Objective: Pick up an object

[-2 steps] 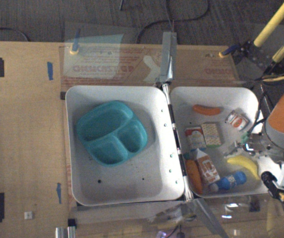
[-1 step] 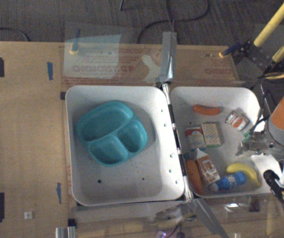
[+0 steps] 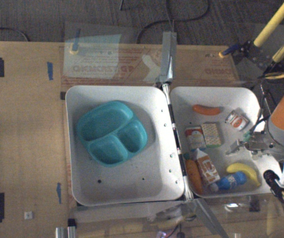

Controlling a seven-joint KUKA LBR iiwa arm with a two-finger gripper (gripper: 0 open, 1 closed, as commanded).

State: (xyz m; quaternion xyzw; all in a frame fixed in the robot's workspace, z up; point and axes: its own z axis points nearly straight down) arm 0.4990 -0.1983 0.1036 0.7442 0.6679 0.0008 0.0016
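The gripper hovered over the right bin, just above the banana; whether it was open or closed, I could not tell. A hot dog lay farther back.

High slanted view down; both bins.

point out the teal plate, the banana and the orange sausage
teal three-compartment plastic plate point(image 3: 111, 132), camera view, central divider ridge
yellow toy banana point(image 3: 243, 171), camera view, middle of its curve
orange toy sausage point(image 3: 206, 110), camera view, mid-length
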